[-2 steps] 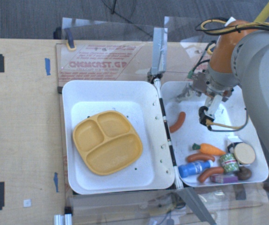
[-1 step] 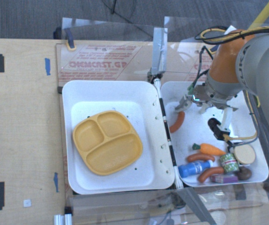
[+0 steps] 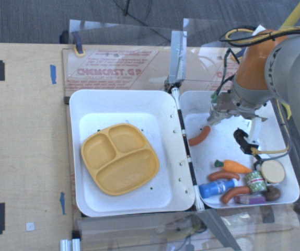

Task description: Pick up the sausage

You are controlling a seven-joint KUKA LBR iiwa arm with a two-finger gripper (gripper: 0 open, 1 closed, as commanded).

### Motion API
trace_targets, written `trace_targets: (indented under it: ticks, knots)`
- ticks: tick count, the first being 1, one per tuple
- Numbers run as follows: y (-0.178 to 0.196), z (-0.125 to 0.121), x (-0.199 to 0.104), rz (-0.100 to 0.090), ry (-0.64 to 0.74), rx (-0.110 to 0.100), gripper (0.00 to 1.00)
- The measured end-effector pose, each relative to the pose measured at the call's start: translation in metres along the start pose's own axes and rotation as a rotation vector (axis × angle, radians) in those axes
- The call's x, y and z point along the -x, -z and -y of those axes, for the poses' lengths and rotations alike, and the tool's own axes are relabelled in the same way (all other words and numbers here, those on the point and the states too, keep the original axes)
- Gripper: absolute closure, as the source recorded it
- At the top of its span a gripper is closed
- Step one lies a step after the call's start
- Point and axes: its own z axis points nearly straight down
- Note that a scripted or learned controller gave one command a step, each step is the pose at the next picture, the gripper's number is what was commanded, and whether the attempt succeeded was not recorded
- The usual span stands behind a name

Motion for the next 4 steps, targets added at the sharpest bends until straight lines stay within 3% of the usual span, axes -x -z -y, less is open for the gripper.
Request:
trace_targets:
  ticks: [1, 2, 3, 4]
  knots:
    - [-0.0001, 0.0001, 0.0001, 0.0, 0.0, 0.0, 0.0]
    - [-0.0095, -0.0025, -0.004, -0.002, 0.085, -0.004, 0.0]
    - [0.0003, -0.0049, -0.0033, 0.001, 0.086, 0.002, 1.0]
    - [0.0002, -0.0048, -0.0032, 0.001, 0.086, 0.001, 0.0]
